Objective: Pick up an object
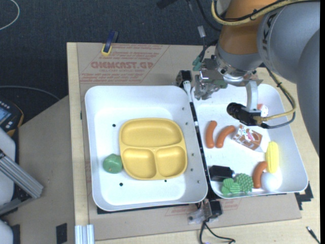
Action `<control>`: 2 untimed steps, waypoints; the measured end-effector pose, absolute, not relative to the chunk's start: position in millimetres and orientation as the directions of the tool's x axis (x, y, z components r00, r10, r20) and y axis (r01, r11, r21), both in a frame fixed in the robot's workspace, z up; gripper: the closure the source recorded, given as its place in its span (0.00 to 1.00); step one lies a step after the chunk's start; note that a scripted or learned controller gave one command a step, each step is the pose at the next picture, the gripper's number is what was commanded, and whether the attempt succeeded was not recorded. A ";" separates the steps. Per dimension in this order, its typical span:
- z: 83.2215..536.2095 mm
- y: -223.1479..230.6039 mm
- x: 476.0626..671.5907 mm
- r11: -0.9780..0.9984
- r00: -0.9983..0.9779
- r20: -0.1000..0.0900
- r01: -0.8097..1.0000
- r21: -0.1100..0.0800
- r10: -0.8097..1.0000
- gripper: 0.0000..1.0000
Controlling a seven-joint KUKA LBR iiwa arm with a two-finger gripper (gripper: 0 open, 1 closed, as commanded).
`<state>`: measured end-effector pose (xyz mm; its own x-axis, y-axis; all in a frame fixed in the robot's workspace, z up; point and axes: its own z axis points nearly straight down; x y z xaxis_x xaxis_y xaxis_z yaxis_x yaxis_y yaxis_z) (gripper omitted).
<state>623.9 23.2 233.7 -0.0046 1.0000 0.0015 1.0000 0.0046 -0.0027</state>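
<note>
While the gripper hangs over the right bin's far-left corner, jaw state indiscernible, nothing is picked; next move needs descent onto the two sausages just below.

Brown cardboard sheet under both bins, blue-yellow clip at its top edge — dark carpet beyond

Single fixed cam, high above the worktop, angled down at mid range; both bins fully in frame, left bin roughly centred, arm entering upper right of it.
</note>
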 end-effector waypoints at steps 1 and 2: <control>214.9 25.4 617.5 0.000 0.000 0.000 1.000 -0.004 1.000 1.00; 217.3 25.3 616.1 -0.001 0.001 0.000 1.000 -0.002 1.000 1.00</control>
